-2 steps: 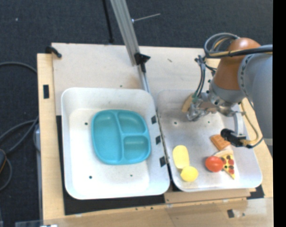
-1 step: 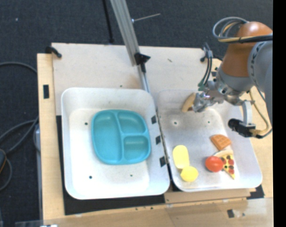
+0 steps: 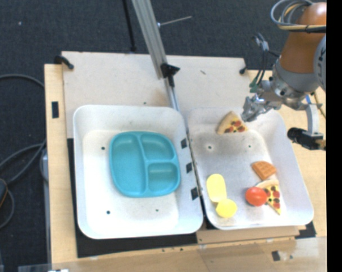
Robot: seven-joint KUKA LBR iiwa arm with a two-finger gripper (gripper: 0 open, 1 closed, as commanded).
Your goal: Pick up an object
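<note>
Plastic pizza slice [image 3: 231, 124] looks light, rigid, slick; grasp across its narrow width; end effector [image 3: 251, 111] just beside it, opening indiscernible.

Pizza slice [image 3: 231, 124], tan crust with red spots, lies tilted at the right bin's far edge, just left of the gripper [image 3: 251, 113]. Toast piece [image 3: 264, 169], tomato [image 3: 255, 196], second pizza slice [image 3: 273, 195], yellow cylinder [image 3: 216, 187] and lemon [image 3: 226, 208] lie nearer the camera, well apart from the gripper.

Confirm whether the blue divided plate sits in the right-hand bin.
No. The blue divided plate lies in the left bin, while the right bin holds the toy food.
</note>
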